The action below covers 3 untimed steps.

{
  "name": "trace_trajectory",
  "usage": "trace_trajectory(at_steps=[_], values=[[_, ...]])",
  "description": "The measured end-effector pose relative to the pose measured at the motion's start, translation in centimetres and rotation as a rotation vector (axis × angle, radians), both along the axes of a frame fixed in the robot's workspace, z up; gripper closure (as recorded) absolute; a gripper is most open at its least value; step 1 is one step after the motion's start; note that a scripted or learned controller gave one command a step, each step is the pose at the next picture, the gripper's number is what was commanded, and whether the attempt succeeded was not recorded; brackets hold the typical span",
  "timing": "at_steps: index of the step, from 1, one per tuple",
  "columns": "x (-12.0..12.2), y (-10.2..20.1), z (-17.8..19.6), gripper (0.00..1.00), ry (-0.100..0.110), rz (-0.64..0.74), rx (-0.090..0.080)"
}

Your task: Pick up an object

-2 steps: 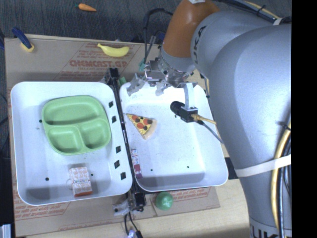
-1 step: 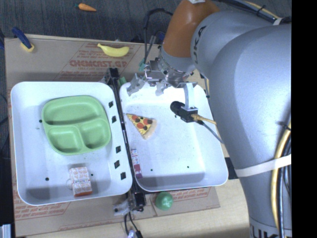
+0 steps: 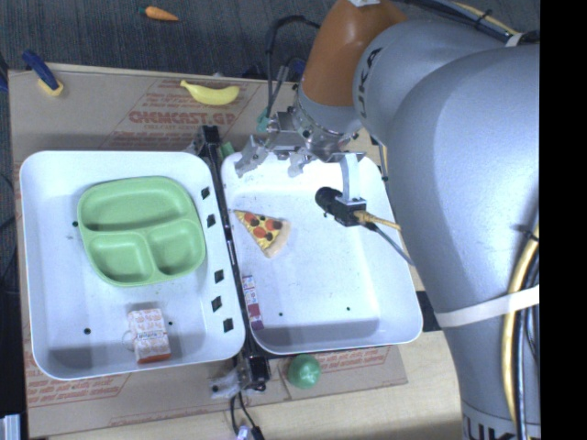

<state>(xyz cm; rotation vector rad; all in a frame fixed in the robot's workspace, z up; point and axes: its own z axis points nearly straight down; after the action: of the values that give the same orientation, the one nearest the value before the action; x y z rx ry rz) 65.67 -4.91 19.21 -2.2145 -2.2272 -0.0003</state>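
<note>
The flat toy pizza slice with red toppings (image 3: 263, 230) lies in the right white bin (image 3: 321, 287), towards its left side. Its narrow tip points to the upper left of the camera view and its crust faces lower right, so its long axis runs along that diagonal. My gripper (image 3: 272, 161) hangs over the far end of the same bin, near the slice but apart from it. My fingers are spread with nothing between them. My grey arm comes in from the right, the orange band above the wrist, bent down towards the bin.
</note>
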Motion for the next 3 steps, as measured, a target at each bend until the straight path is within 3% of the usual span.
trace_trajectory(at_steps=[1, 2, 3], values=[[-0.2, -4.3, -10.2, 0.00, 0.006, -0.001, -0.001], [0.0, -4.3, -9.0, 1.00, 0.004, 0.003, -0.001], [0.1, 6.6, 0.2, 1.00, -0.003, 0.002, 0.002]])
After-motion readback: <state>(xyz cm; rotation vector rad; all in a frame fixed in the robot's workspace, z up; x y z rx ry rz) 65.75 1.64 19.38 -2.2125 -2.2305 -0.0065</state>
